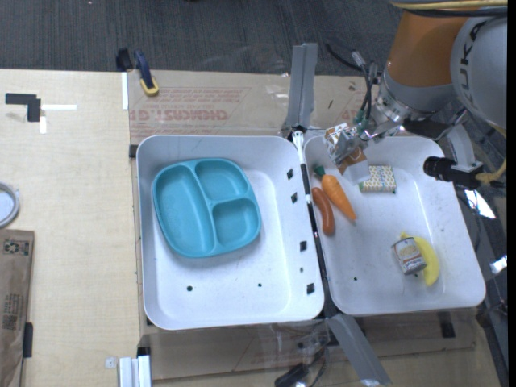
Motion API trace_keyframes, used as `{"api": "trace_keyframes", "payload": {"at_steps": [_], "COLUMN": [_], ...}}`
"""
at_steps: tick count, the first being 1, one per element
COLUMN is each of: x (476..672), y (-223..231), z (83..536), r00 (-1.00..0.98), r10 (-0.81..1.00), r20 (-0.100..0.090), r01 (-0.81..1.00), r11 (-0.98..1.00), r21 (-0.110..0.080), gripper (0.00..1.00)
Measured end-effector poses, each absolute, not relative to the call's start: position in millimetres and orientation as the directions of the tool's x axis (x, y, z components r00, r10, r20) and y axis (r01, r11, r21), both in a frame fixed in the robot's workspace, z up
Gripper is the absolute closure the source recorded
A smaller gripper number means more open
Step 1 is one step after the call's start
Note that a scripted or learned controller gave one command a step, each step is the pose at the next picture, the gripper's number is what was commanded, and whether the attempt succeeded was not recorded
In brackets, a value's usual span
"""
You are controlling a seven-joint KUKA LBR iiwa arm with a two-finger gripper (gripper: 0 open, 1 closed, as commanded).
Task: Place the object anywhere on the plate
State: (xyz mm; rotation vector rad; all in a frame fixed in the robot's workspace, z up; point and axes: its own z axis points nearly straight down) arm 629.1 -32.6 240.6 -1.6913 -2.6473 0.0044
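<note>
The gripper [345, 145] hangs over the right bin's [451, 293] eleven o'clock corner, probably lining up on the carrot [339, 197] just below; I cannot tell its state. The divided blue plate [206, 206] waits at nine o'clock.

The arm [451, 47] gets cut off by the top and right edges, so only the orange band and a bit of grey casing are seen. The gripper [345, 145] is pretty much a blurry tangle of metal and wires over the right bin's [451, 297] back left corner, and open or closed can't be told. Part of the small can [407, 255] is hidden where it overlaps the banana [430, 268]. At the left edge, a silvery ring [5, 205] and a brown paper bag [14, 297] are both chopped off. The print on the sponge-like block [378, 179] is too small to be read.
</note>
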Motion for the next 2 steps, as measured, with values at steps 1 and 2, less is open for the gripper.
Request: {"api": "trace_keyframes", "payload": {"at_steps": [1,2], "x": [625.0,631.7], "y": [52.5,4.6], "z": [233.9,242.8], "r00": [-0.333,-0.611], "r10": [0.943,0.792], "r20": [0.000,-0.002], "r01": [0.943,0.792], "r11": [0.333,0.611], "r21": [-0.002,-0.001], "gripper": [1.00,1.00]}}
